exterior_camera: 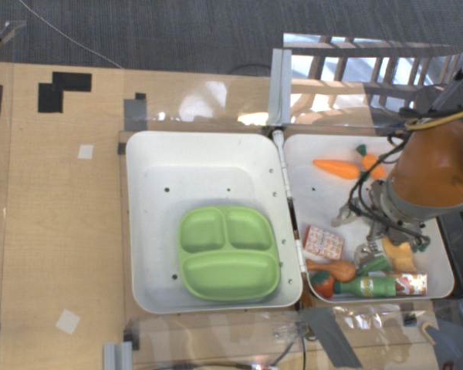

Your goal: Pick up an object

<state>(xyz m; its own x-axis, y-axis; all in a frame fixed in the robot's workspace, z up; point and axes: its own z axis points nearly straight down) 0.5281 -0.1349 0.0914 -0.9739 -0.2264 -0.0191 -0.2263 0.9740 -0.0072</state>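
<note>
The right bin (316,199) holds several toy foods. An orange carrot (336,168) lies near its back, and a red-and-white carton (322,243) sits by the left wall. Along the front lie an orange-brown piece (333,268), a red strawberry (324,287) and a green bottle (370,286); a yellow piece (401,253) lies to their right. My gripper (360,234) hangs low over the front of this bin, just right of the carton and above the bottle. It is open, with nothing between its fingers. The arm's orange band (436,168) hides the bin's right part.
The left bin (154,176) bears a green divided plate (228,253) toward its front. A metal frame (355,60) stands behind the right bin. Bare wooden bench (54,206) stretches to the left.
</note>
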